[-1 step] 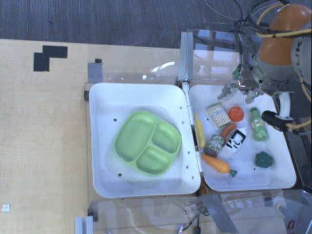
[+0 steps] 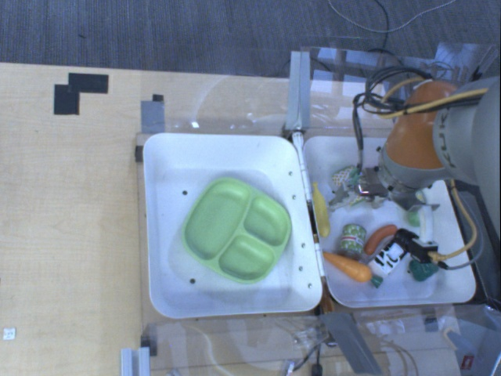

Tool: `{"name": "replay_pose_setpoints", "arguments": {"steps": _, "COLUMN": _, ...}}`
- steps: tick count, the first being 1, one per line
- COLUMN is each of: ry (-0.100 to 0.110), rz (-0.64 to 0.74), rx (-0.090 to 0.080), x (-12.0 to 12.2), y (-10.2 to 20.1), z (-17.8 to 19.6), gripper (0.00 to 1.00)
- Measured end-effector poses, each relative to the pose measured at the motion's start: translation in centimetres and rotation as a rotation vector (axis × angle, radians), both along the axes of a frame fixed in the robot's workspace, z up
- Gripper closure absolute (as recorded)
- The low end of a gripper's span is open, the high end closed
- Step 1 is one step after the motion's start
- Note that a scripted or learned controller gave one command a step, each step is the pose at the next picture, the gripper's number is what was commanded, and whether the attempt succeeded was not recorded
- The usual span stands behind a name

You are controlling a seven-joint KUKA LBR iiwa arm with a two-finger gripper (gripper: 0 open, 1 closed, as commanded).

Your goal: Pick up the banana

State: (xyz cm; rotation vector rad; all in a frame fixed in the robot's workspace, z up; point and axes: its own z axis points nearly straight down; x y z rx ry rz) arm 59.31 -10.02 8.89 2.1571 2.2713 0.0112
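Two white bins sit side by side on the counter (image 2: pixel 70 210): the left bin (image 2: pixel 156 210) holds a green sectioned plate (image 2: pixel 237 229); the right bin (image 2: pixel 462 288) holds the loose goods. Item sought — banana (image 2: pixel 319 207), a slim yellow piece lying lengthwise against the right bin's left wall, just beside the divider between the bins. Near it: a small green-labelled can (image 2: pixel 354 240), a sausage (image 2: pixel 381 236), a carrot (image 2: pixel 348 267) and a black-and-white item (image 2: pixel 389 257), all toward the bin's front. Gripper (image 2: pixel 366 186) hangs over the bin's upper middle, close to some crumpled pale clutter (image 2: pixel 341 180), apart from the banana and to its right; whether the jaws are spread or pressed together cannot be told from this angle, and nothing is visibly pinched. Handling note, as judgement: shift left toward the wall, turn the jaws to close across the banana's narrow width — not along its length — and descend at its middle, minding that the wall leaves little room for the outer finger.
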Motion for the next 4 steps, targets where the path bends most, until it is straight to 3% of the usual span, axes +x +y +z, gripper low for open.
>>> {"name": "replay_pose_setpoints", "arguments": {"steps": 1, "ry": -0.001, "rz": 0.263, "rx": -0.007, "x": -5.8, "y": -5.6, "z": 0.1, "gripper": 0.00}}
{"name": "replay_pose_setpoints", "arguments": {"steps": 2, "ry": -0.002, "rz": 0.360, "rx": -0.010, "x": -1.8, "y": 0.3, "z": 0.2, "gripper": 0.00}}
{"name": "replay_pose_setpoints", "arguments": {"steps": 3, "ry": 0.000, "rz": 0.459, "rx": -0.009, "x": 1.9, "y": 0.3, "z": 0.1, "gripper": 0.00}}
{"name": "replay_pose_setpoints", "arguments": {"steps": 4, "ry": 0.001, "rz": 0.504, "rx": -0.005, "x": 7.2, "y": 3.6, "z": 12.4, "gripper": 0.00}}
